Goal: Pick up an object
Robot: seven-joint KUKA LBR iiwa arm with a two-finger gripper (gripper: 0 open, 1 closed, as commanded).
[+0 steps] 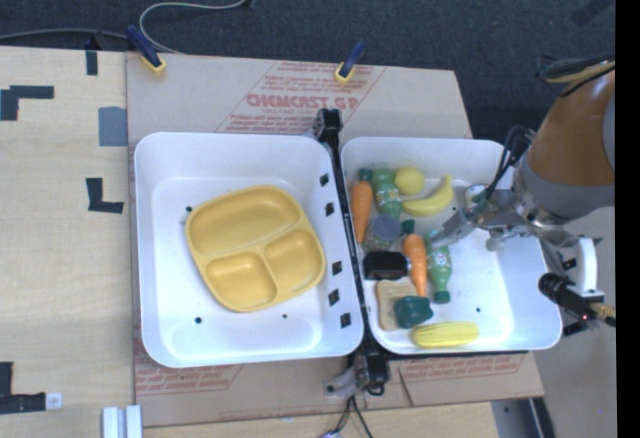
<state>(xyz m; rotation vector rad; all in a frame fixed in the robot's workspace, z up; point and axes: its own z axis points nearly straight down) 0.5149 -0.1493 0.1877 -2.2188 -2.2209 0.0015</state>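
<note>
Desk (60, 226) carries two white bins side by side. Left bin (160, 256) holds a yellow divided plate (255, 246). Right bin (500, 311) holds toy food crowded along its 9 o'clock side: banana (432, 200), two carrots (361, 208) (417, 264), corn cob (445, 333), lemon (409, 180), green bottle (439, 268). Arm (570, 151) enters at 3 o'clock. Hand (462, 223) sits low over the right bin, just at 5 o'clock of the banana and 2 o'clock of the nearer carrot. Whether it is spread or closed cannot be told.
</note>
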